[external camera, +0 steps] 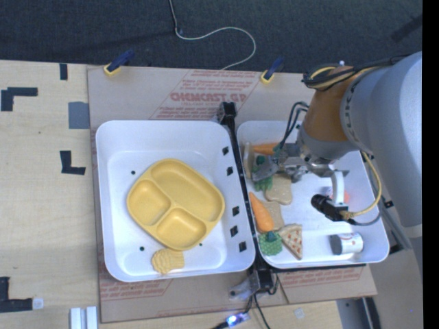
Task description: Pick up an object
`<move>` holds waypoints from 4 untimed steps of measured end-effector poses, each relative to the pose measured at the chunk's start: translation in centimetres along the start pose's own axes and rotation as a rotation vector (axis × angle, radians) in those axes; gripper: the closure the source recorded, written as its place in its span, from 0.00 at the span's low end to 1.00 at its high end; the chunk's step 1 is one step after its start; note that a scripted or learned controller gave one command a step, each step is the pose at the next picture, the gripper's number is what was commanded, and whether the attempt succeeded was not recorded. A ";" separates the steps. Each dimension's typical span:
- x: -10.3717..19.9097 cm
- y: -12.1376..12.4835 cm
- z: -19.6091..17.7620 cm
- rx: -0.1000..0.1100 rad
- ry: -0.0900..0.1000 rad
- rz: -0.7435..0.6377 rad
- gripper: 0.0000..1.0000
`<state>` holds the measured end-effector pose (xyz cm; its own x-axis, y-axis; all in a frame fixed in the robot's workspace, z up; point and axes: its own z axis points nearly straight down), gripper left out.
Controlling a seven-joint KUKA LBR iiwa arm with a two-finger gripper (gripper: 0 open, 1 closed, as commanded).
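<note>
Two white bins (110,204) sat on the wooden desk (41,211): one yellow divided plate (175,201), one carrot (260,212), one pizza slice (293,240); the gripper (274,168) hovered there, its grip unclear.

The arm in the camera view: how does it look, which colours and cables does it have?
The arm is thick and rounded, light grey, with an orange band above the wrist. Thin black and yellow cables loop over the band, and another yellow cable curves beside the wrist. The gripper end is grey metal with dark parts.
</note>
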<state>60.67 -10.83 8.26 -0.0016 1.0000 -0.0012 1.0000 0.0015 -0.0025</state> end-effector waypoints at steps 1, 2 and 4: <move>-0.1 0.3 -1.6 -0.010 -0.002 0.000 1.00; 0.6 -0.4 -7.2 -0.007 0.001 0.000 1.00; 0.2 0.2 -14.2 -0.002 0.002 0.001 1.00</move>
<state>60.94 -10.58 22.45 -0.0010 1.0000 0.0006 1.0000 0.0010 -0.0007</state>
